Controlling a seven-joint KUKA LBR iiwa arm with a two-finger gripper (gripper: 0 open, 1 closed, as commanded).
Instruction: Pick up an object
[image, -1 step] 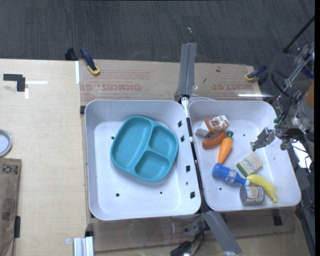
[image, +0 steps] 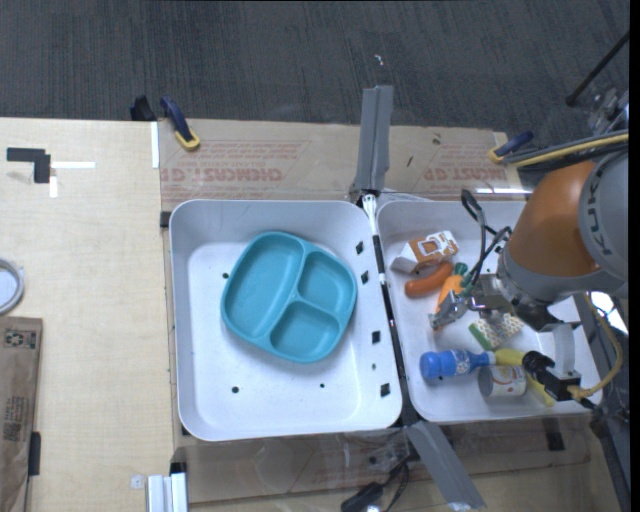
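The right bin (image: 425, 408) holds several small objects. An orange carrot-like piece (image: 424, 284) lies beside a green bit (image: 460, 269). Behind them sit a small orange and white box (image: 437, 246) and a grey block (image: 402, 266). A blue bottle (image: 446, 364) with a yellow end lies near the front, next to a small can (image: 503, 381). My gripper (image: 447, 311) hangs low in this bin, just right of the orange piece and above the blue bottle. Nothing is visibly held in it.
A blue divided plate (image: 290, 296) lies in the left bin (image: 195, 400). The arm's orange band (image: 560, 225) and cables cover the right bin's far right side. A grey post (image: 375, 140) stands behind the wall between the bins.
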